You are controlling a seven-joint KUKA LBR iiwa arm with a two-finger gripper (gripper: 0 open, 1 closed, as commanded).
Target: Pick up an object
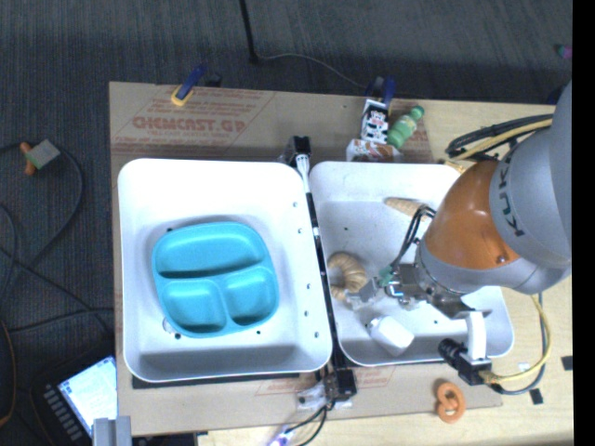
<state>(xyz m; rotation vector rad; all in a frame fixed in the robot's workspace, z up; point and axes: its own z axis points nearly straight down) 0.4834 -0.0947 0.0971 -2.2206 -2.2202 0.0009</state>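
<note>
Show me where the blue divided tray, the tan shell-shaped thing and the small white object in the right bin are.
blue divided tray [216, 277]: camera view, on the ridge where its compartments meet.
tan shell-shaped thing [348, 269]: camera view, on its rounded top.
small white object [390, 333]: camera view, on the middle of its body.

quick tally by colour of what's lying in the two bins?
Blue: 1, the divided tray in the left bin
Tan: 2, a shell-like piece and a cone-shaped piece in the right bin
White: 1, a small block in the right bin
Total: 4 visible; the arm may hide more.
</note>
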